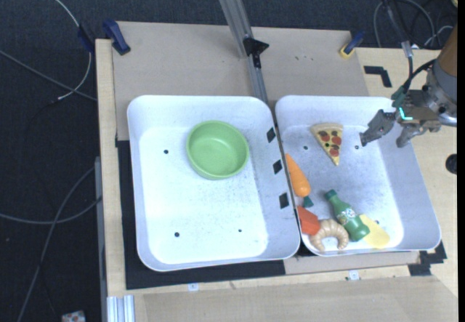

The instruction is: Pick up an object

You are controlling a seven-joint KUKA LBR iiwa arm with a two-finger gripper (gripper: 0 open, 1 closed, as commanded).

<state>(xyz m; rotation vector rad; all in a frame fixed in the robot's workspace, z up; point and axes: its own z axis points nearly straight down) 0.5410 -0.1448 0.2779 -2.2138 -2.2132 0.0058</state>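
A: Jaws [389, 128] status?
B: Spread apart, nothing between them, hanging over the upper right part of the right bin [421, 190].
A: Count, nearest to the jaws first?
B: One pizza slice [328, 140] just to their left: yellow wedge, red dots, tan crust on top, lying flat, apart from the fingers. One carrot [297, 176] further left and lower, orange, along the bin's left wall. One green bottle [347, 216] below the jaws, tilted, white label. One yellow piece [375, 234] touching the bottle's base. One croissant [329, 233] and one red piece [308, 220] side by side at the bottom left corner.
A: Farthest?
B: One green bowl [217, 149], upright, alone in the left bin [156, 190], well apart from the jaws. Two bins total, side by side on the bench [182, 59].
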